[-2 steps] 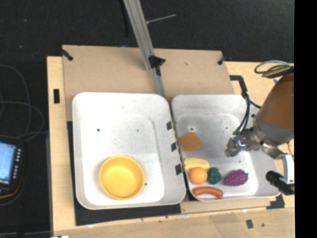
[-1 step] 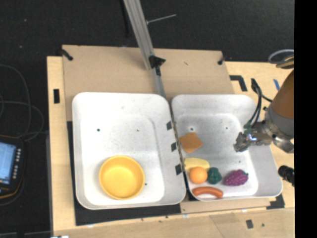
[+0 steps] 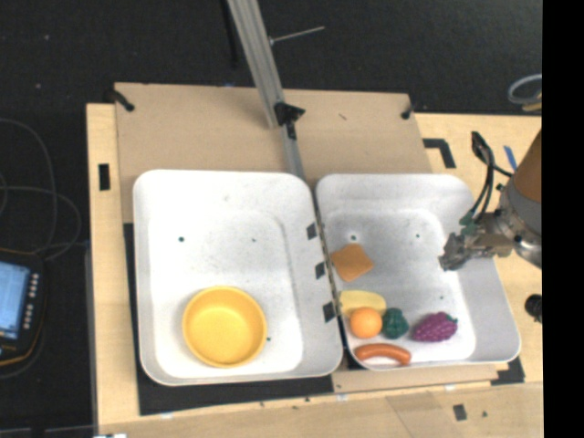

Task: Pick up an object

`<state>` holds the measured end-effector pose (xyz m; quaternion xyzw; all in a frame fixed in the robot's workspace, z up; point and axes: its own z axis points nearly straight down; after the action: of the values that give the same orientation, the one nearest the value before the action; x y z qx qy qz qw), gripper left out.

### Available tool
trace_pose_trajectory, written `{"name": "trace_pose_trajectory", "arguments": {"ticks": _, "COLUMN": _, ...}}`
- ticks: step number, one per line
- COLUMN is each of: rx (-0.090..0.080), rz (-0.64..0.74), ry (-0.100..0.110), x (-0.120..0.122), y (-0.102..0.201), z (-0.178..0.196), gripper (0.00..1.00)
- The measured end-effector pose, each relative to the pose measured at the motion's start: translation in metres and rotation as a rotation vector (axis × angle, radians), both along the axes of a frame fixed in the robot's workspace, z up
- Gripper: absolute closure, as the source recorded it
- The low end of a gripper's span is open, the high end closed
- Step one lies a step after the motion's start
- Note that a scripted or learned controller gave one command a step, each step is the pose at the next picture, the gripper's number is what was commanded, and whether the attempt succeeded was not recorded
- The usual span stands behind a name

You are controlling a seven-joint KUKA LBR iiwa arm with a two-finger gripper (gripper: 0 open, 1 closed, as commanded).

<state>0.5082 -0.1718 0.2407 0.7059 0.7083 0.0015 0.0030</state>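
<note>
Camera view, gripper (image 3: 453,254) (seemingly low) over right bin (image 3: 488,336)

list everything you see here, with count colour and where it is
bins: 2, white, side by side on the bench
bowl: 1, yellow, left bin, near corner
bread slice: 1, tan-orange, right bin, by the left wall
banana: 1, pale yellow, right bin, below the bread slice
orange: 1, orange, beside the banana
broccoli: 1, dark green, right of the orange
grapes: 1 bunch, purple, right bin, near right
sausage: 1, red-orange, right bin, near edge
end effector: 1, grey, above the right bin's right side
</note>
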Motion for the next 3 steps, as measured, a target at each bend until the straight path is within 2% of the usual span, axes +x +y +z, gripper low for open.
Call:
{"name": "trace_pose_trajectory", "arguments": {"ticks": 1, "rx": 0.003, "rz": 0.004, "ry": 0.004, "x": -0.007, "y": 0.052, "z": 0.005, "gripper": 1.00}}
{"name": "trace_pose_trajectory", "arguments": {"ticks": 2, "rx": 0.003, "rz": 0.005, "ry": 0.002, "x": -0.003, "y": 0.099, "z": 0.014, "gripper": 1.00}}
{"name": "trace_pose_trajectory", "arguments": {"ticks": 3, "rx": 0.004, "rz": 0.004, "ry": 0.005, "x": -0.002, "y": 0.161, "z": 0.005, "gripper": 1.00}}
